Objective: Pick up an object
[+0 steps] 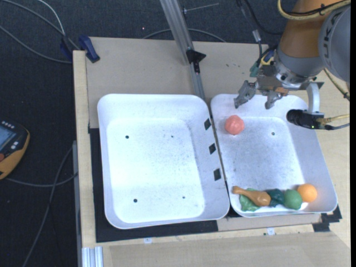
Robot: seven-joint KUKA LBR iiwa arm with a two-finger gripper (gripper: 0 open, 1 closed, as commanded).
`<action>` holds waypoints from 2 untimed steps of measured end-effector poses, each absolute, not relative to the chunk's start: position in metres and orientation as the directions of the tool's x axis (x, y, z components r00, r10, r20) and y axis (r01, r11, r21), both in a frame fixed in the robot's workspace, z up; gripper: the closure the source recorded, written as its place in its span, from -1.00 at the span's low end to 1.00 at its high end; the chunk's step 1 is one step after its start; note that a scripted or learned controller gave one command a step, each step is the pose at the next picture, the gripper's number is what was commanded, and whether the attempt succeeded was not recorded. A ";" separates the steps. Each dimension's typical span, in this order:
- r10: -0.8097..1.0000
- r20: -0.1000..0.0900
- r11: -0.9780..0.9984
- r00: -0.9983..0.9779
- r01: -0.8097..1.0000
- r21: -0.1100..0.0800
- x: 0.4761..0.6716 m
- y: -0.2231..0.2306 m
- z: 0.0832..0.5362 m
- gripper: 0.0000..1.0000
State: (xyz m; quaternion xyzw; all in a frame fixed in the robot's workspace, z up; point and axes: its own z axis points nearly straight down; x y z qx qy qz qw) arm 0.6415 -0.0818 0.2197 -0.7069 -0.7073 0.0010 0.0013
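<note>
Along the near edge of the right bin (278, 149) lay an orange ball (307, 192), a green ball (292, 199) and a tan drumstick-shaped toy (251, 194), bunched together and awkward to separate. Farther back a pink ball (234, 124) sat alone, probably light, smooth and prone to roll, best pinched across its middle. The gripper (258, 97) hung spread and empty just beyond it, over the far rim

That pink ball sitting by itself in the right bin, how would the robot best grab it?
Probably straight from above, the jaws closing across the middle of the pink ball. It looks round, so its widest part should slip least. It lies apart from the toys along the near wall, with bare floor on both sides for the gripper.
</note>
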 end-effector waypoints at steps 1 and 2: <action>1.000 0.000 0.001 -0.001 1.000 -0.003 0.638 -0.080 0.177 -1.00; 1.000 0.000 0.000 0.000 1.000 -0.004 0.647 -0.081 0.124 -1.00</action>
